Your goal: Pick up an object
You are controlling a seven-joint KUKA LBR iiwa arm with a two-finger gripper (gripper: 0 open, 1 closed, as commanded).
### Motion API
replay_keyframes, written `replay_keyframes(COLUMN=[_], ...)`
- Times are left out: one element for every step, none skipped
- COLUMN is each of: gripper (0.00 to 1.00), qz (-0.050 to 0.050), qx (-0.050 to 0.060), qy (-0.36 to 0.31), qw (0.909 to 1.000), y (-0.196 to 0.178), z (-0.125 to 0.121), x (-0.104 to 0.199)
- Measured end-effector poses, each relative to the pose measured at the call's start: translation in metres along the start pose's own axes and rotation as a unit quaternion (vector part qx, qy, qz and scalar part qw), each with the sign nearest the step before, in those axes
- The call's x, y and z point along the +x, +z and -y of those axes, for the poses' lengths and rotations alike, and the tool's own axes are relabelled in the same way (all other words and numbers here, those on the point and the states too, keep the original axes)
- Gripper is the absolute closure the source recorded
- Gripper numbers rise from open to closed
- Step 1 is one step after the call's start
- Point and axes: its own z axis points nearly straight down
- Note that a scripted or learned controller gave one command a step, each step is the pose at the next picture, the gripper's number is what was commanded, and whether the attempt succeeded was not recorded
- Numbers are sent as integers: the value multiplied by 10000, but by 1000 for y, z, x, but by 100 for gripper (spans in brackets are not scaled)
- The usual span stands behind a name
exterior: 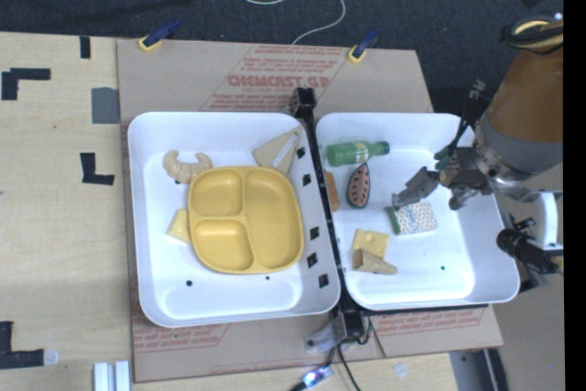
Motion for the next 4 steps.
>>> replay_keyframes(gripper=[0,0,0,0], qz=[9,4,3,-2], qx=[-56,-25,-29,-28], qy=[-15,-7,-11,-8], qw=[10000,10000,10000,10000], y=[-5,52,100,157], z=[-2,0,-1,3], x=[0,-9,-17,-26])
